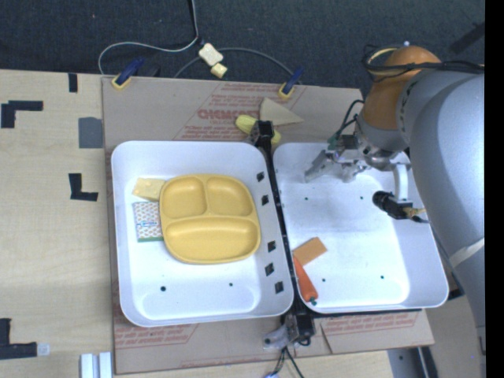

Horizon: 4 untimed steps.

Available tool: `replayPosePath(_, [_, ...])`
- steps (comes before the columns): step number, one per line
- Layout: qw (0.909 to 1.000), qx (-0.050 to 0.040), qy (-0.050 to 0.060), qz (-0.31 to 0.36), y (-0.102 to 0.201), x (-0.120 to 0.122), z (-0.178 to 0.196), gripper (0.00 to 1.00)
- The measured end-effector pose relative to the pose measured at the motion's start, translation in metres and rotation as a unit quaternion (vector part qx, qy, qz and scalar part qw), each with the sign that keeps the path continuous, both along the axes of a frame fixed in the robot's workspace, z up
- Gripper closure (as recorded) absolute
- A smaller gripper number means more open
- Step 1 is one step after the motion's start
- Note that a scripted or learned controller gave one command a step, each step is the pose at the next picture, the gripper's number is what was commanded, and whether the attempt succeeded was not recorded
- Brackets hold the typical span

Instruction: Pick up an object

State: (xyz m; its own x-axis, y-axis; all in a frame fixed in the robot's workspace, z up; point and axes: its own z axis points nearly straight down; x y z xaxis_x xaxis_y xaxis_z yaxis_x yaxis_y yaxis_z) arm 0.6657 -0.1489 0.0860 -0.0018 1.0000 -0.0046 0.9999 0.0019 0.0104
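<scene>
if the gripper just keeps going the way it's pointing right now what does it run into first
Probably the bare floor of the right bin. The gripper sits over its far end, angled down and toward the divider; height is hard to judge.

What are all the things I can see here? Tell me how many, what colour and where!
Bins: two, white, side by side on the cardboard sheet.
Divided plate: one, yellow, in the left bin.
Flat pale piece: one, pale yellow, tucked under the plate's upper left edge.
Small patterned packet: one, white and bluish, left of the plate.
Block: one, orange, at the lower left of the right bin.
Carrot-like stick: one, orange with a green end, just below the block.
Clamps: two, blue and yellow, on the cardboard's far edge.
Cable: one, dark, crossing the blue floor.
Arm: one, grey with an orange band, at the right.
Gripper: one, over the right bin's upper part.
</scene>
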Motion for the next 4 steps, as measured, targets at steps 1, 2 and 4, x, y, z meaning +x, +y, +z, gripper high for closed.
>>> replayPosePath(1, [1.0,0.0015,0.004,0.001,0.053,-0.035,0.0,0.0])
replayPosePath(2, [1.0,0.0008,0.007,0.0,0.052,0.003,-0.001,0.0])
replayPosePath(4, [1.0,0.0017,0.003,0.0,0.05,-0.016,0.0,0.0])
